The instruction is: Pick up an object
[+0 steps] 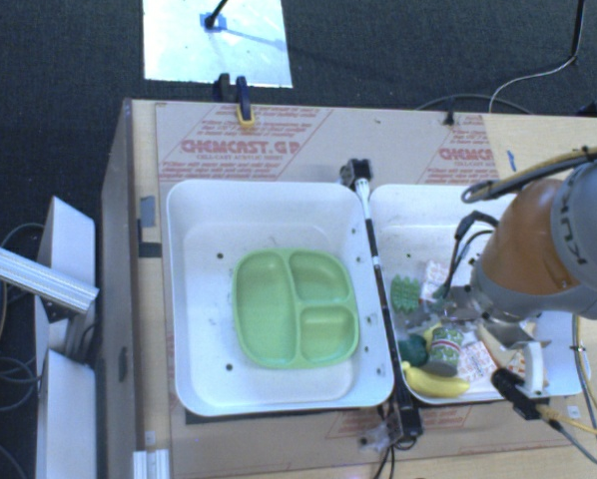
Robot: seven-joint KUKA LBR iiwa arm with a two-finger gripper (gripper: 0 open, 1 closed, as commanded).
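Observation:
My gripper [450, 314] hangs low over the right bin [418, 218], just above a pile of small objects at its front left. Below it stands a small green and white cup [445, 345]. A yellow banana [433, 383] lies along the bin's front wall. A dark green piece [413, 349] sits left of the cup, and a light green ridged piece [406, 292] lies behind it. White and red packets [436, 275] lie beside the gripper. The wrist with its orange band [523, 242] hides much of the bin's right half.
The left bin [204, 218] holds a light green divided plate [297, 307]. A black divider bar [373, 257] runs between the bins. Cables [538, 73] trail over the bench at the back right, and a clamp [241, 103] sits on the bench's far edge.

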